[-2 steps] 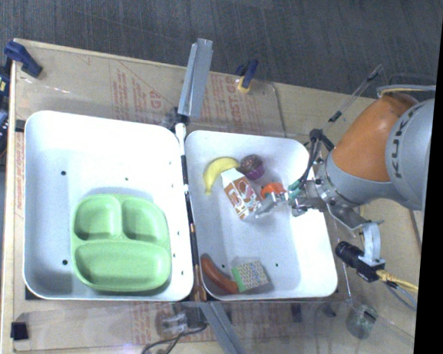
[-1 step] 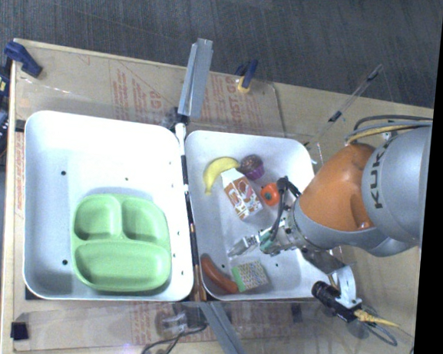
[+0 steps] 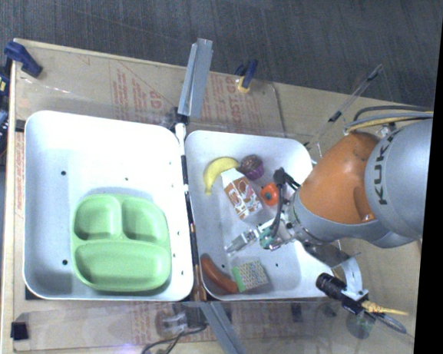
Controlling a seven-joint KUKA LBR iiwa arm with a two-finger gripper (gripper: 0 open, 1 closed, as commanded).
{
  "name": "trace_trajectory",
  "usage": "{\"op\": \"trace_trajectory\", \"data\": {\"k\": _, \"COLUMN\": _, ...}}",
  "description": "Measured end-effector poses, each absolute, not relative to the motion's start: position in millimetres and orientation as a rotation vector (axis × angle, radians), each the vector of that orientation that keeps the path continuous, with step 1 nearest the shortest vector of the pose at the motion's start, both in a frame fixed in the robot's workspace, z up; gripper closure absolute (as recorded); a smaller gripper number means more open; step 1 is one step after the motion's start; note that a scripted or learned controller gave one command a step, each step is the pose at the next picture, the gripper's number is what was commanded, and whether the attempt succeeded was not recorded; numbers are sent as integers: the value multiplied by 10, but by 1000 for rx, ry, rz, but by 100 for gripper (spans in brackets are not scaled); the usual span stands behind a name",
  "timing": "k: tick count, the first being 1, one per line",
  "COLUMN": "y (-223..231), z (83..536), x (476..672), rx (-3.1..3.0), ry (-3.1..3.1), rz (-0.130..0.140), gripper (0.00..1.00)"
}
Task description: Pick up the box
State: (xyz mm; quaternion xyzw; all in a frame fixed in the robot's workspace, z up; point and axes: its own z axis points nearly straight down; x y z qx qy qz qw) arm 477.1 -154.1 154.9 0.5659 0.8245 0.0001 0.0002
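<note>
One box (image 3: 241,195) mattered in the right bin (image 3: 208,152), lying just right of the banana (image 3: 218,170), its long axis slanting down to the right. My gripper (image 3: 248,238) hung just below and right of the box, apart from it; I could not tell its state

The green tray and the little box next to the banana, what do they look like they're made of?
The green tray looks like moulded plastic: one even colour, rounded compartment walls, a soft sheen. The box looks like printed cardboard, with flat faces, sharp folds and coloured graphics, though it could be a plastic toy.
</note>
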Motion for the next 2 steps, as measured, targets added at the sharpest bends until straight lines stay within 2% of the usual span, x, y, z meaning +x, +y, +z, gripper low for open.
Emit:
{"op": "trace_trajectory", "data": {"k": 1, "y": -1752, "z": 1266, "x": 4760, "rx": 1777, "ry": 2597, "rz": -2, "gripper": 0}}
{"op": "trace_trajectory", "data": {"k": 2, "y": -1755, "z": 911, "x": 4758, "rx": 1950, "ry": 2471, "rz": -1, "gripper": 0}}
